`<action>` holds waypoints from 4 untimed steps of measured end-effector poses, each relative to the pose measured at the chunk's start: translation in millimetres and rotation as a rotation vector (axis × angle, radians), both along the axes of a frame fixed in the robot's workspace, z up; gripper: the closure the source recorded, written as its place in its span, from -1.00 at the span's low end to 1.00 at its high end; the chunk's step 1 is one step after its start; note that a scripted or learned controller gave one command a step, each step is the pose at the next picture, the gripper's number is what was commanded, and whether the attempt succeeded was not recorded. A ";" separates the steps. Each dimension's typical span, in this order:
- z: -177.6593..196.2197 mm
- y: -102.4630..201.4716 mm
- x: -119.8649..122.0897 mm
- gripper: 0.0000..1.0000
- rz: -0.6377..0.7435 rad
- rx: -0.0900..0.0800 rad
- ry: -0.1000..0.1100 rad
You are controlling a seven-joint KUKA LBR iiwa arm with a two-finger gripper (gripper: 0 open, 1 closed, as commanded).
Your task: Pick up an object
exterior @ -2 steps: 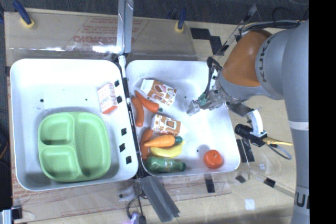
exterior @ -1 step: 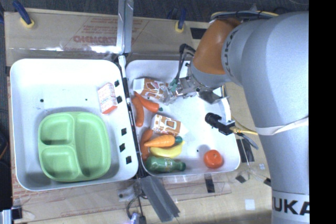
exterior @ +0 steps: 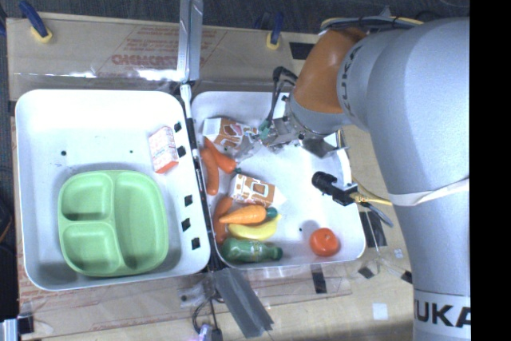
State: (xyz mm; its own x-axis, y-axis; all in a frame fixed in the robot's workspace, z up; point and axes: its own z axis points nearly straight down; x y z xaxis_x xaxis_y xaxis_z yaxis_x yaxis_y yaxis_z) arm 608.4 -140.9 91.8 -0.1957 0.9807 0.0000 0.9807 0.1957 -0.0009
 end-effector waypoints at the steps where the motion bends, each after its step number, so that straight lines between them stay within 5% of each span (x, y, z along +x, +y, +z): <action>1: 10.4 1.1 0.7 1.00 0.005 0.000 0.000; 2: 10.4 1.0 0.7 -1.00 0.005 0.000 0.000; 3: -0.4 -3.5 -72.0 -1.00 0.279 0.002 0.002; 4: 9.6 -3.5 -71.3 1.00 0.284 0.001 0.002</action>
